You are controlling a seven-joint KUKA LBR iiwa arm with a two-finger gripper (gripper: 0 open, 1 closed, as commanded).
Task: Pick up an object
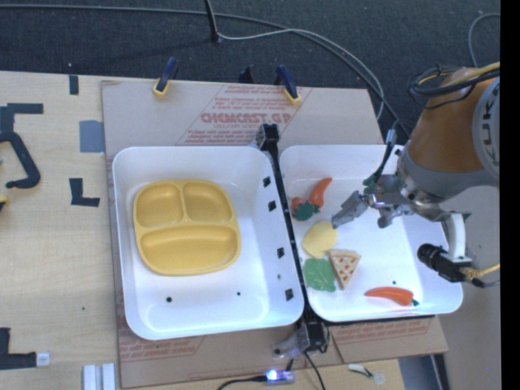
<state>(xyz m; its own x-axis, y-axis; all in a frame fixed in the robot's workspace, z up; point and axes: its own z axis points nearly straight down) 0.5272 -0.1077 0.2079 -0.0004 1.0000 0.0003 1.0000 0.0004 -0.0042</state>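
My claw (351, 211) hangs over the right bin (431, 299); finger spread I cannot tell. The yellow toy lemon (320, 237) lies just beside it: I should drop straight down, straddling it squarely.

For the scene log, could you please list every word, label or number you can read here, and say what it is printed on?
"CHEMCAST G.P.": red print on the cardboard sheet under the two white bins, above the left bin.
Smaller red lines under and around it: too blurred to read.
Dark letters on the arm's grey casing at the right edge: cut off, unreadable.
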